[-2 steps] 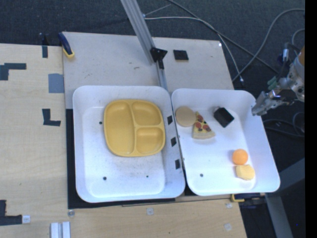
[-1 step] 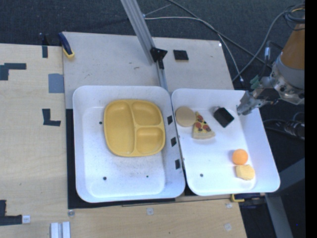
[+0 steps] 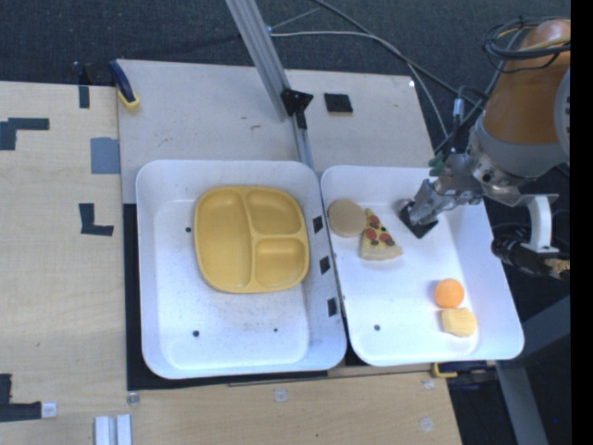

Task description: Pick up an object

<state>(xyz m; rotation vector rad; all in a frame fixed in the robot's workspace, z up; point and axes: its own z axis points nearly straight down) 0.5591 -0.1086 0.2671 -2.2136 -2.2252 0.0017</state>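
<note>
We see the gripper (image 3: 419, 217) low over the upper part of the right bin (image 3: 482, 336), reaching in from the right; from this angle we cannot tell how its tips are set. Just to its left lies a toy pizza slice (image 3: 377, 238), apart from the gripper, with a round tan cookie (image 3: 346, 217) touching the slice on its far side, near the bin's left wall. Toward the bin's lower right sit an orange ball (image 3: 449, 293) and a pale yellow block (image 3: 459, 322), close together. The left bin (image 3: 167, 341) carries a yellow divided plate (image 3: 250, 239). Both bins rest on the counter (image 3: 56, 248).
</note>
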